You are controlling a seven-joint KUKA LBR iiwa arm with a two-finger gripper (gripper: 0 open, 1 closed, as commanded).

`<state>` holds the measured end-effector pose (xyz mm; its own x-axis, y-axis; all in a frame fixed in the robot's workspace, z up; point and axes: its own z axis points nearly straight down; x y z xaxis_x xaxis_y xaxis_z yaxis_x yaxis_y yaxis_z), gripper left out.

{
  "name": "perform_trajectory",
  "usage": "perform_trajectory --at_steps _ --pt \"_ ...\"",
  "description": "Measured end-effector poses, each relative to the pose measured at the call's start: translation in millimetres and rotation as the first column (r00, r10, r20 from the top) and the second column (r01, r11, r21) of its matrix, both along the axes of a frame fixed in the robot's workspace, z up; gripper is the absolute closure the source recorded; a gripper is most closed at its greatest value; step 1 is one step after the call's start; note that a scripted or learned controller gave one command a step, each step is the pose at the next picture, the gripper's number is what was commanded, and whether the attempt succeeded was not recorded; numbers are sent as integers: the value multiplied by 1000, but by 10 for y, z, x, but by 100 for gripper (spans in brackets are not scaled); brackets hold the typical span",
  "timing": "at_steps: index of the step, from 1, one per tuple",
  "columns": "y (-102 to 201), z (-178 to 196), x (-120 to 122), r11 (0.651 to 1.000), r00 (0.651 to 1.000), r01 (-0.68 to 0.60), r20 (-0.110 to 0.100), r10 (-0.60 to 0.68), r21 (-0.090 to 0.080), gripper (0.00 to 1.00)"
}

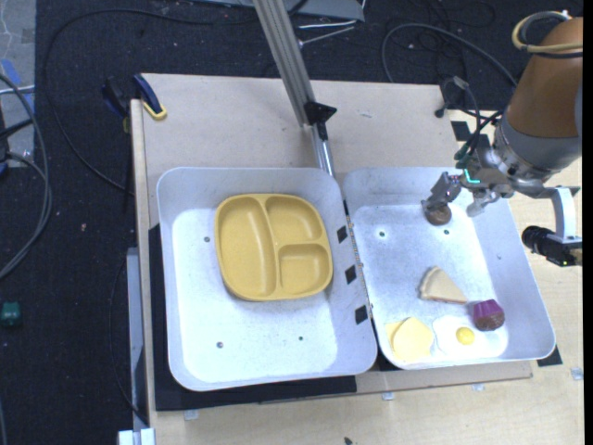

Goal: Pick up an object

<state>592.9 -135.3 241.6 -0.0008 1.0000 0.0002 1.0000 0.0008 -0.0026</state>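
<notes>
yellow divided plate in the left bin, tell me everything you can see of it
The yellow divided plate is a rounded square that looks like matte plastic, with a raised rim and three compartments: one tall section along its left side and two smaller ones on its right, upper and lower. It lies flat, open side up, slightly rotated, in the upper middle of the left bin. Nothing lies in it, and it touches only the bin floor.

The arm is cut off by the right edge above the right bin. At that bin's far side, the small brownish object by the gripper is too blurred to identify, and contact between them cannot be judged.
</notes>
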Motion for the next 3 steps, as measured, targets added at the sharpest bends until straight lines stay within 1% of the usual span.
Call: perform_trajectory --at_steps 1,2,3 --pt "0 12 7 1000 1000 0 3 0 0 0" --pt "2 -419 18 1000 1000 1 -1 -1 0 0" --pt "65 -873 -18 1000 1000 1 -2 -1 0 0"
